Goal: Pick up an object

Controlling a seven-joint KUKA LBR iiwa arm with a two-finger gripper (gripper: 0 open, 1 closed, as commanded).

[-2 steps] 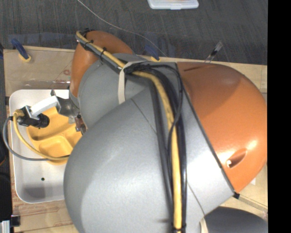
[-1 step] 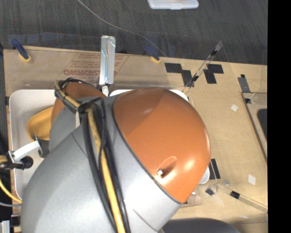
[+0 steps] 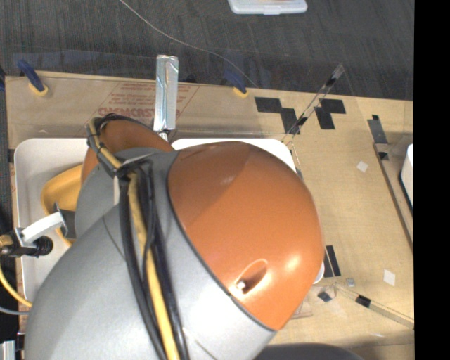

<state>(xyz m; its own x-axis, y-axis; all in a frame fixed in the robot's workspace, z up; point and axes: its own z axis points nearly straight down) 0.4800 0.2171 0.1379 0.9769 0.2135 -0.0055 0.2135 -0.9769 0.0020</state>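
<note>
Red print (image 3: 133, 98) runs across the brown board (image 3: 351, 204) in the upper left of the frame, just behind the bins. It is too blurred for us to read any word or brand. A shiny silver strip (image 3: 166, 91) stands upright across this print. Black tape marks (image 3: 281, 110) lie on the board in the upper right, and small blue clips (image 3: 32, 76) sit along its far edge. A white flat item (image 3: 267, 5) lies at the very top edge, on the dark floor.

The arm (image 3: 91, 302) fills the middle and the bottom of the frame, very close to the camera. Its orange band (image 3: 239, 218) bulges as a large dome at the centre. The grey casing lies in the lower left. Black and yellow cables (image 3: 140, 239) run along the casing, from a loop in the upper left down to the bottom edge.

The arm covers most of both bins. We see the left bin (image 3: 28, 151) by its white corner at the left edge, and the right bin (image 3: 211, 144) by a thin white rim just above the dome.

Inside the left bin, against the arm's left side, lies a yellow shape (image 3: 58, 188). It may be an object to pick, but we cannot be sure. We cannot tell whether the gripper is open, closed or holding anything.
</note>
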